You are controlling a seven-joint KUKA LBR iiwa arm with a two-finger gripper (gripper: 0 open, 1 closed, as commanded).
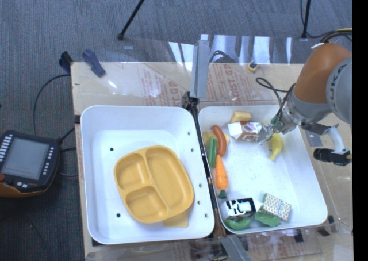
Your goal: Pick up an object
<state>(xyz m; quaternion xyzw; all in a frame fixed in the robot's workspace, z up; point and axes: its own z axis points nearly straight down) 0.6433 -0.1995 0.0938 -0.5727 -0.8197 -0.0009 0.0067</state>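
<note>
gripper low in right bin, at banana and packet; whether it holds anything, cannot tell. risk: crowded items, banana may slip or packet snag.

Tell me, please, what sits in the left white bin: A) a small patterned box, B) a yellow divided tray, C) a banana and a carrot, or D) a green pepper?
B: the yellow divided tray lies in the left bin, while the banana, carrot and patterned box are in the right bin.
</note>
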